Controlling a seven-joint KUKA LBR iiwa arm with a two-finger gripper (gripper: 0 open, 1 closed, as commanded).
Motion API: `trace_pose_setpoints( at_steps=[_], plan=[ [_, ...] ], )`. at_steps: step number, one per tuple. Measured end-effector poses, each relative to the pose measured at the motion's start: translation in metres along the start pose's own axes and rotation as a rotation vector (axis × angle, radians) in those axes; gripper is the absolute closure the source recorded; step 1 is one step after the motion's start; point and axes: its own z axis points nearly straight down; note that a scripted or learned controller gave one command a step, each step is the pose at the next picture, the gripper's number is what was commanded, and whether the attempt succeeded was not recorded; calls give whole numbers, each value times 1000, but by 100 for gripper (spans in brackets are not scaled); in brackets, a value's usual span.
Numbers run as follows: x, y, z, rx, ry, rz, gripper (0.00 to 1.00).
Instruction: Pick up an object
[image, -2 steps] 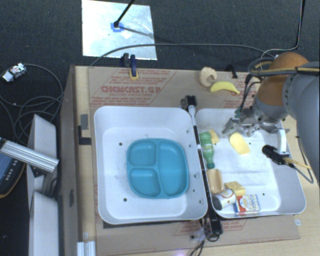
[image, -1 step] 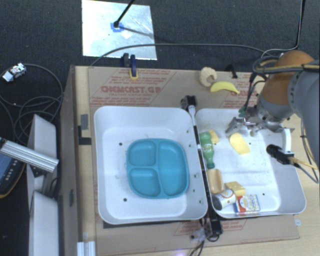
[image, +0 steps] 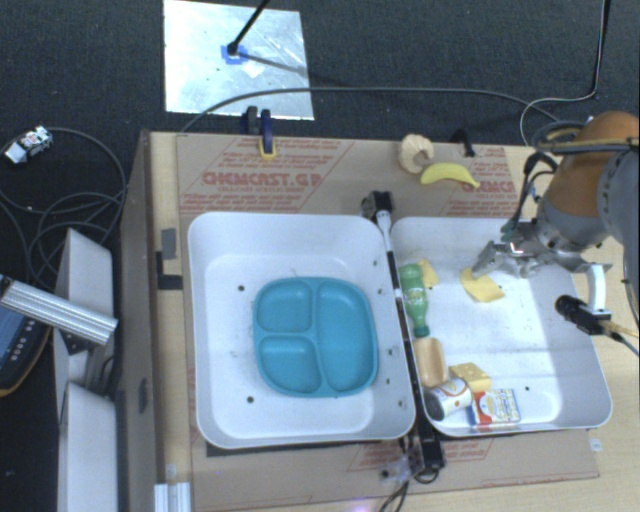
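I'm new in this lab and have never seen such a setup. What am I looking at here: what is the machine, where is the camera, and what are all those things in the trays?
The camera hangs above a bench and looks down at a slant. The grey and orange thing at the right is a robot arm; its gripper hangs over the right bin, just above a yellow piece. I see nothing between its fingers. Two shallow white bins sit side by side. The left bin holds a blue divided plate. The right bin holds small toy foods: a green bottle along its left wall, a tan piece, a can and a small carton near the front. A banana lies on the bench behind the bins. The arm's job is to pick up one object.
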Motion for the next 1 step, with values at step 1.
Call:
trace_pose_setpoints(
  at_steps=[1],
  plan=[
    [43, -15, 1, 2, 2, -3, 0]
  ],
)
